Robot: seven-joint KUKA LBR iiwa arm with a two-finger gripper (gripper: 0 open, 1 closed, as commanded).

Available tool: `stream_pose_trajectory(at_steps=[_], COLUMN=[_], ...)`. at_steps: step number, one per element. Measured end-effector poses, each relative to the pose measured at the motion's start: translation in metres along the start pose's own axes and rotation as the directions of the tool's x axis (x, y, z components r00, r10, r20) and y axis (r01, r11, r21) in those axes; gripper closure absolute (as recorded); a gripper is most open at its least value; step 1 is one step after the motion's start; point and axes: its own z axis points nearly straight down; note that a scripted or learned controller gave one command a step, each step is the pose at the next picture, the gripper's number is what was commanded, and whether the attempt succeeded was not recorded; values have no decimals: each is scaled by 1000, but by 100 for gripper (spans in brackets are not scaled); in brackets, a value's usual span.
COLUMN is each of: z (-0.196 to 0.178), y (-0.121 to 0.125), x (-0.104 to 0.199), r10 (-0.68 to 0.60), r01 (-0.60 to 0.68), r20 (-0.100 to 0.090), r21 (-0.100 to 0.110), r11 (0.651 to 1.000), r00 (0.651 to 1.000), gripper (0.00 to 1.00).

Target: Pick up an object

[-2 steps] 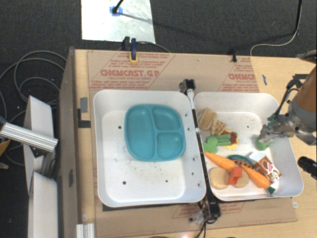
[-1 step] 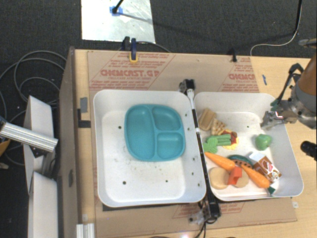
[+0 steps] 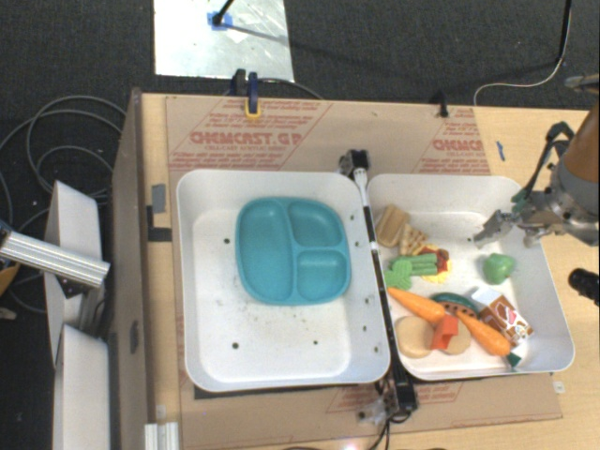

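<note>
The hand (image 3: 507,221) hangs spread wide, holding nothing, by the right bin's (image 3: 562,345) far right edge. Just below it sits a green toy (image 3: 498,267), with bare white floor around.

Arm (image 3: 579,172): grey rounded casing, orange band at the frame's right edge.
Gripper (image 3: 506,221): grey metal, slim fingers (fine detail too small to tell).
Cable (image 3: 539,169): thin, dark, looping beside the wrist.
</note>
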Motion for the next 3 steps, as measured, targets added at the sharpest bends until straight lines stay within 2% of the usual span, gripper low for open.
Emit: stream_pose_trajectory(at_steps=[1, 2, 3], z=[113, 96, 39], y=[-1, 2, 26], x=[-14, -14, 52], r10=[3, 1, -7], r01=[-3, -1, 7], r20=[-1, 0, -2], r21=[5, -2, -6], r11=[1000, 1000, 1000], r00=[1000, 1000, 1000], gripper=[0, 100, 100])
